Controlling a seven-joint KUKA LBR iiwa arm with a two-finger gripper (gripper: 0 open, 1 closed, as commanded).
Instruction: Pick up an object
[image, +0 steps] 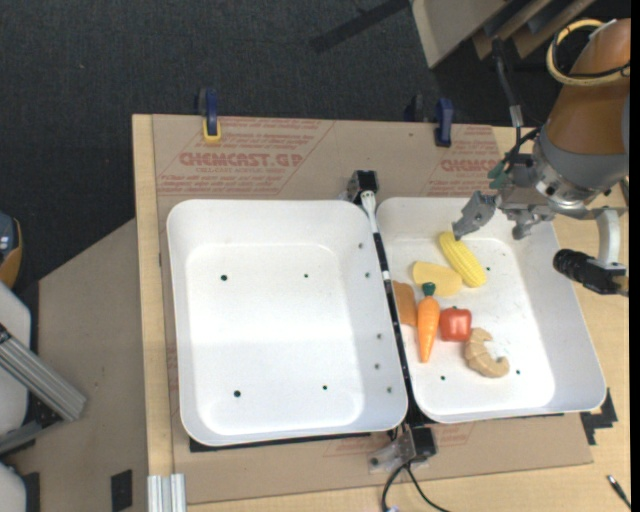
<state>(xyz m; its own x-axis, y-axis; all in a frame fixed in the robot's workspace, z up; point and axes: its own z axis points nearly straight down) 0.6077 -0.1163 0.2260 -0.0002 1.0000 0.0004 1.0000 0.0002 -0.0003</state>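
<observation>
Five toys crowd your right white bin (560, 390); the hand (497, 217), fingers spread and holding nothing, hovers above the yellow plastic corn cob (462, 258), which may roll away.

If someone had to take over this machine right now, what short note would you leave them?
Gripper: open, holding nothing, above the right bin's far edge, just beyond the corn cob.
Things: all in the right bin: corn cob, a pale yellow piece beside it, carrot, red piece, tan piece. An orange piece lies against the divider.
Done: nothing picked yet.
Left: lower, close on one object, lift. The corn is nearest.
</observation>
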